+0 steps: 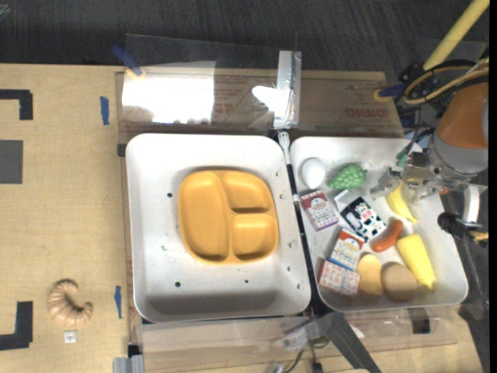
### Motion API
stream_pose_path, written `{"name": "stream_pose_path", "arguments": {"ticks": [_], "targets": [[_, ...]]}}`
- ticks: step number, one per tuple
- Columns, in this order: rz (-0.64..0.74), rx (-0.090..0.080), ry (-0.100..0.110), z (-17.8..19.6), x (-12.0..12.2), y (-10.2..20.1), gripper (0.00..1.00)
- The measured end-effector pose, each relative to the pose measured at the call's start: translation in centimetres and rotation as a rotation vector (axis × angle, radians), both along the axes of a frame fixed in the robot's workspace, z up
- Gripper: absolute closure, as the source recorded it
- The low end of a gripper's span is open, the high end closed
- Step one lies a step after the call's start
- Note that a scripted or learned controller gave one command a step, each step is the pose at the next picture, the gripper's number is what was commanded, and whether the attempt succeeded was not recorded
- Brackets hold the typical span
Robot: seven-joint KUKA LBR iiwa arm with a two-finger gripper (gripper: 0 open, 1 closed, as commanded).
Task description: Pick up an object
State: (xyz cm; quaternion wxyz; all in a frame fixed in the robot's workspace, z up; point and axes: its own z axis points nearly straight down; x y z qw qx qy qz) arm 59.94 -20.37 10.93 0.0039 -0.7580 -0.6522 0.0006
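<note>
The gripper (405, 179) hangs over the right bin (458, 286)'s far right part, its grasp impossible to tell, with a yellow banana (400, 204) just beneath. Toys crowd its near-left side: a hot dog (387, 236), corn cob (415, 259), green bunch (346, 176). The left bin (147, 208) holds an orange tray (227, 214).

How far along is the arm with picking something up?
Nothing looks picked yet: the toys, including the green bumpy toy and the red sausage toy, lie in the right white bin. The gripper hangs over that bin's far right side. Grasping and lifting remain.
</note>
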Motion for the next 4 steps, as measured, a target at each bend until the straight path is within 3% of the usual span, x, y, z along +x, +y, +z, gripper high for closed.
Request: {"name": "stream_pose_path", "arguments": {"ticks": [1, 2, 3, 4], "targets": [[-0.113, -0.005, -0.006, -2.3, 1.3, 2.7, 0.0], [-0.11, -0.006, -0.011, -1.0, 1.5, 2.8, 1.0], [0.067, -0.007, -0.01, 1.5, 2.2, 1.6, 1.0], [-0.163, -0.004, -0.009, 7.7, 3.9, 11.9, 1.0]]}}
